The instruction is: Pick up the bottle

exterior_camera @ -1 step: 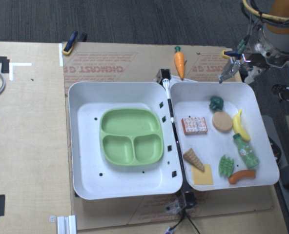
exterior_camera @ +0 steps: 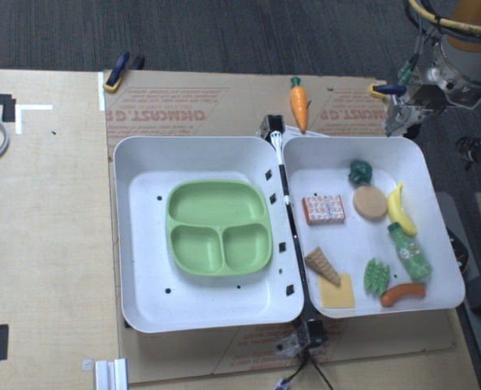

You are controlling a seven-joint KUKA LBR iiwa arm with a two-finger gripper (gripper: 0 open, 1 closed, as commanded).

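The gripper (exterior_camera: 405, 116) hangs at the upper right, above the far right corner of the right bin (exterior_camera: 435, 187), over the cardboard (exterior_camera: 167, 108) rather than over the bin's floor. Whether it is open or closed cannot be told at this angle, and nothing can be seen in its grasp. It touches none of the items in the bins.

The bottle (exterior_camera: 409, 251), green with a pale patterned label, lies on its side in the right bin near the right wall, cap pointing up-left toward the banana (exterior_camera: 400, 209), which lies just beside it. It is well apart from the gripper.

Two white bins sit side by side. The left bin (exterior_camera: 135, 242) holds one green tray (exterior_camera: 219, 227) with three compartments.

The right bin holds, one of each:
- a dark green broccoli (exterior_camera: 360, 171) at the top
- a tan round cookie (exterior_camera: 370, 203) below it
- a yellow banana
- a red-and-white box (exterior_camera: 323, 210)
- a cone (exterior_camera: 322, 266)
- a yellow cheese slice (exterior_camera: 337, 292), touching the cone's lower end
- a green leafy piece (exterior_camera: 376, 274)
- a red sausage (exterior_camera: 402, 293) near the front wall, just below the bottle

One carrot (exterior_camera: 297, 104) lies on the cardboard behind the bins.
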